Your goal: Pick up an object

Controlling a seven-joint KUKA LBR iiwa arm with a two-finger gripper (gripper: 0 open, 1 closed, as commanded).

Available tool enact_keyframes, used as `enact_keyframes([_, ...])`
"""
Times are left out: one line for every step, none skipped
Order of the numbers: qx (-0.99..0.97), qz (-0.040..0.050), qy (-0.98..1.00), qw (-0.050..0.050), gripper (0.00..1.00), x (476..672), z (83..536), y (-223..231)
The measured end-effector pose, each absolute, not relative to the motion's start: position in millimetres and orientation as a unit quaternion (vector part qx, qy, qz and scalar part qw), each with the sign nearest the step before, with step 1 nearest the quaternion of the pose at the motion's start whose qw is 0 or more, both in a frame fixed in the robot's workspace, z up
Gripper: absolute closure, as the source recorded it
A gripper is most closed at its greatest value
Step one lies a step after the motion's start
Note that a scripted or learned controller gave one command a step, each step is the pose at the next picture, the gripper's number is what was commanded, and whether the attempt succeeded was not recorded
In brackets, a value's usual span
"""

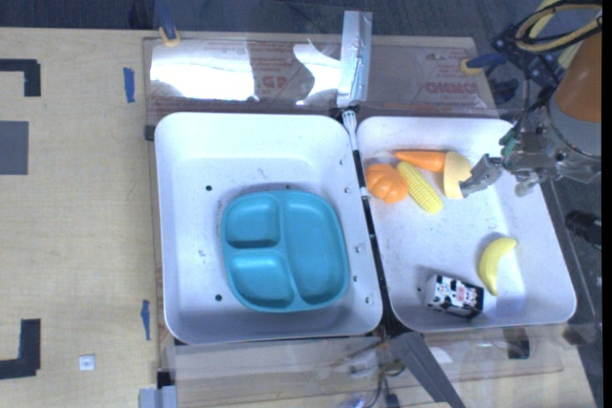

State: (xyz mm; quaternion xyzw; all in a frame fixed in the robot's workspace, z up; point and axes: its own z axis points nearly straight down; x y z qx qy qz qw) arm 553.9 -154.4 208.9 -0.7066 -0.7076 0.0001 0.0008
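The right bin holds several toy foods. An orange carrot lies at the back, with a pale yellow piece at its right end. Beside it lie a yellow corn cob and an orange pepper-like toy. A yellow banana and a black-and-white carton lie nearer the front. My gripper hangs over the bin's back right, open, with nothing between its fingers. Its left fingertip is right next to the pale yellow piece.
The left bin carries a blue divided plate. A raised ridge separates the two bins. Clear plastic panels stand behind the bins. Yellow and black cables hang at the upper right near the arm.
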Motion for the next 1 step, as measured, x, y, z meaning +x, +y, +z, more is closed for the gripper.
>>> enact_keyframes([-0.756,-0.0002,-0.654,-0.001,0.00,605.3,103.6,-145.9])
